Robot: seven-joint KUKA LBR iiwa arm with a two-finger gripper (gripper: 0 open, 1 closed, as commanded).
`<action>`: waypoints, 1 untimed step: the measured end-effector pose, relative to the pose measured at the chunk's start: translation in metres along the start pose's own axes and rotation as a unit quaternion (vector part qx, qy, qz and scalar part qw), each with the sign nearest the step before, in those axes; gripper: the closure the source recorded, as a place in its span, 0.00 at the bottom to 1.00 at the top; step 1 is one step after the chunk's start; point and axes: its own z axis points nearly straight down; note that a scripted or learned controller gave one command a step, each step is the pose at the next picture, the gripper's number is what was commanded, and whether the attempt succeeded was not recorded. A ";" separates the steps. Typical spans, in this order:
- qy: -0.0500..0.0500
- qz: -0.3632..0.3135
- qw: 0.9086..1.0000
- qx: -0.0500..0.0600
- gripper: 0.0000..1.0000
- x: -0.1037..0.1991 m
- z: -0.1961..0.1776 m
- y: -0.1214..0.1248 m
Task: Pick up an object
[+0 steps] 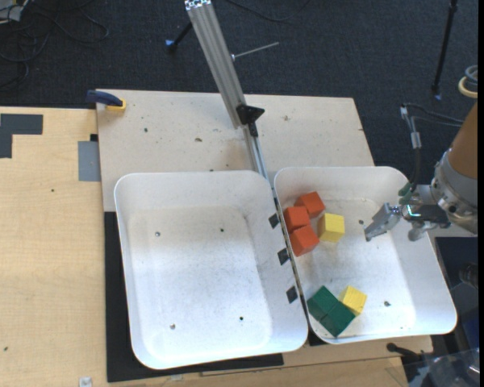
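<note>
Grey gripper (397, 222) above the right bin (423, 317), jaws spread and holding nothing.
Yellow block (332, 226) sits just left of the jaws; orange blocks (303, 222) lie beyond it.

Evenly and fairly brightly lit from overhead, with no hard glare. Whitest and nearly washed out across the bin (195, 272) well to the left of the pincer (395, 221), its floor speckled but low in contrast. Soft, short shadows under the blocks (305, 222) just left of the pincer. Dim and murky on the dark floor (323, 47) far above the pincer, cables barely readable. Slightly soft focus overall, blurred most at the arm (461, 168) right of the pincer. Mild grain; straight edges of the table (169, 135) undistorted.
</note>
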 end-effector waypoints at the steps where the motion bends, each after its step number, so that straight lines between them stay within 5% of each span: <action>1: 0.000 0.001 1.000 -0.002 0.00 -0.001 -0.002 0.000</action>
